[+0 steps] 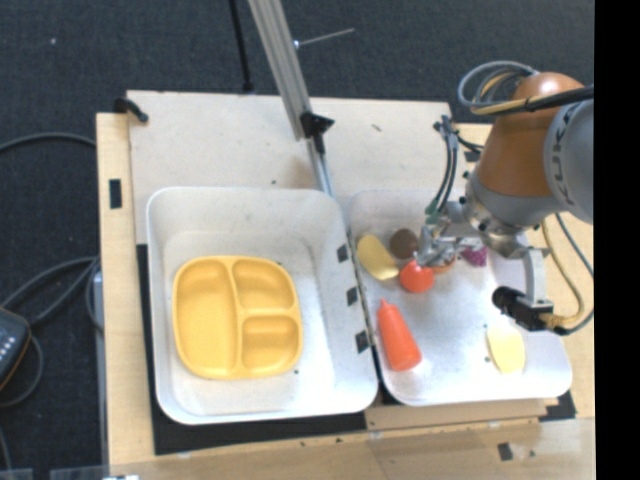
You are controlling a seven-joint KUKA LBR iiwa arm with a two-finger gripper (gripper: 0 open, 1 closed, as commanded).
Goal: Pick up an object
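Camera view: The gripper (437,248) hangs low in the right bin (540,383), directly over the red-orange ball (417,276). The ball lies just beside and below-left of the fingers (430,253), apparently touching or nearly touching their tips. It is round, so no long axis constrains the approach.

Whether the fingers are apart or together cannot be told; the wrist body and cabling obscure the gap. Nothing is visibly clamped between them.

Neighbours, relative to the ball:
- brown round object (404,240), just above-left, near.
- yellow oval object (377,257), to the left, just beside.
- small purple object (474,257), to the right, behind the gripper.
- orange carrot-shaped object (398,336), below, apart.
- pale yellow piece (506,349), lower right, well apart.

Judgement: the ball is the nearest candidate; the crowding on its left raises the risk of a nudge.
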